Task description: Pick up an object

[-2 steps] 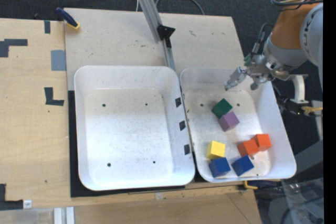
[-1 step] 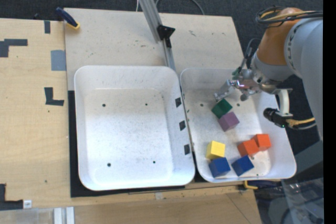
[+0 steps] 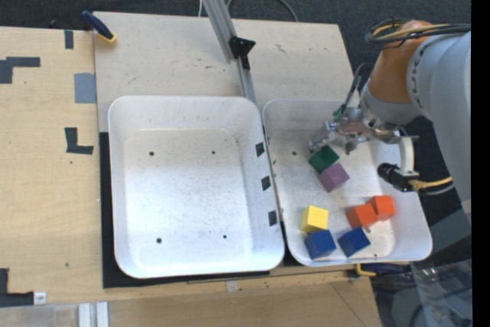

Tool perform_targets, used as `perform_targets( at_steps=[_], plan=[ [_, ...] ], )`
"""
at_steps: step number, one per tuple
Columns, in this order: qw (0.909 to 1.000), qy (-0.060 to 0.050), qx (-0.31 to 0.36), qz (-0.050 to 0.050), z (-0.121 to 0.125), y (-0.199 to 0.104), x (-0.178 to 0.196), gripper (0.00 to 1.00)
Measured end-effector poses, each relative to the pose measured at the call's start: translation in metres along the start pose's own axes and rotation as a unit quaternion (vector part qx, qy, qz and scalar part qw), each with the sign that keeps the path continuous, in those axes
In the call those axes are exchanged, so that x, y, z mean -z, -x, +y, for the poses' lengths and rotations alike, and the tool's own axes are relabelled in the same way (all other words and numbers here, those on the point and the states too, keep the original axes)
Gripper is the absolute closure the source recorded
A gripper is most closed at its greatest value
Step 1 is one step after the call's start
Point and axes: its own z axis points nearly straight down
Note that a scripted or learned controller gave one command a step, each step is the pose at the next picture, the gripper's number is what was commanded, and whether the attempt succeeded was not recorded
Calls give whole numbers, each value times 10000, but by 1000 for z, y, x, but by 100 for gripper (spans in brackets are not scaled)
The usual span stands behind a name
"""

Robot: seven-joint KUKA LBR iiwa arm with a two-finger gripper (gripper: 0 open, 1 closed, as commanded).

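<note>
Right bin (image 3: 398,241) holds all the blocks; left bin (image 3: 126,165) sits just beside it on the desk (image 3: 46,88), the two rims touching along the middle.

Gripper (image 3: 331,140) is low over the upper part of the right bin, reaching in from the right. Finger state: cannot tell — the metal parts at the tip blur together against the white bin floor, and no block shows between them.

Key relation: the green cube (image 3: 323,158) lies directly below the gripper tip in the view, i.e. just toward the near rim from it, touching or nearly touching the tip. The purple cube (image 3: 334,177) sits against the green cube's near-right side, the two in contact. Judgement: green is the likeliest target, and the purple neighbour may crowd one finger on closing or get nudged.

Other blocks are well apart from the gripper, clustered by the near rim:
- yellow cube (image 3: 315,217), with a blue cube (image 3: 320,243) touching its near side
- second blue cube (image 3: 354,240)
- two orange blocks (image 3: 372,210) side by side

The cubes show no clear long axis; green sits rotated slightly against the bin walls.

No brand, label or legible writing visible on blocks, bins or arm.
</note>
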Motion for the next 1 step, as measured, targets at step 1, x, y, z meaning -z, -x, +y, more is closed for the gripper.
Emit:
perform_targets(
  at_steps=[1],
  plan=[
    [10000,-3,8,1,0,-1,11,100]
  ],
)
